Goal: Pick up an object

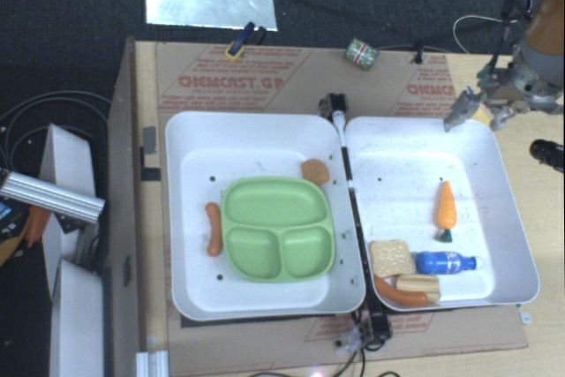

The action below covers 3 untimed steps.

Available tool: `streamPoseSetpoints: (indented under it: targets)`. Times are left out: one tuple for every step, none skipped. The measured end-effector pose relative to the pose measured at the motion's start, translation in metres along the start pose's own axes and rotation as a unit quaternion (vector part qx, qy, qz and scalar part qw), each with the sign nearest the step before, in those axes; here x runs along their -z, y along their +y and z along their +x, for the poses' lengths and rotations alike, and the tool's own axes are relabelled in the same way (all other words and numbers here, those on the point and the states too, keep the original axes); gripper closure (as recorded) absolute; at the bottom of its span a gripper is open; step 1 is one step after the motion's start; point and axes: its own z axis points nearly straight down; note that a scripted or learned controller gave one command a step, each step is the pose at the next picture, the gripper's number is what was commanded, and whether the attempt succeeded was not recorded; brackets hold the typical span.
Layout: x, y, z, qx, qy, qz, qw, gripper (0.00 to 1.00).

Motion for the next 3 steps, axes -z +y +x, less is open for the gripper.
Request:
streamPoseSetpoints:
  targets:
    - [-0.119,-0.026,-0.017,-0.001,0.001,0.002,1.0,0.0]
    - [-0.144,-0.057,-0.003,-0.001,0.0,0.001,1.0,0.0]
    - [-0.143,-0.082,-0.001,-0.001,0.0,0.001,1.0,0.0]
